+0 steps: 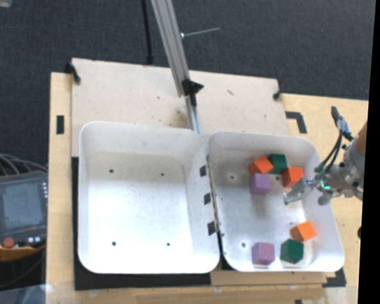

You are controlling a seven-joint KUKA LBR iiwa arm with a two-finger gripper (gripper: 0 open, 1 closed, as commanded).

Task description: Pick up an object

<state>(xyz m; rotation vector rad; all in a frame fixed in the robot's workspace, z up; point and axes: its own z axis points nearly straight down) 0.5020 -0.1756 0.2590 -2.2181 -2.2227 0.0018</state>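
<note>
Approach over the right bin (330, 164)
Tool (298, 190) hung beside an orange block (292, 175), finger state unclear; next it needed lowering onto one

A robotics lab: a teach pendant (16, 211) lies left of the desk (116, 95), on dark carpet (70, 19).

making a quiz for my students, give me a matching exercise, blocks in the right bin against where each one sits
Things:
1. green block
2. orange block
3. purple block
4. purple block by the cluster

Places:
A. near front rim, left of another green block
B. just below the far orange block
C. far end of the right bin
D. alone, above the front green block

Pairs: 1-C, 2-D, 3-A, 4-B
</note>
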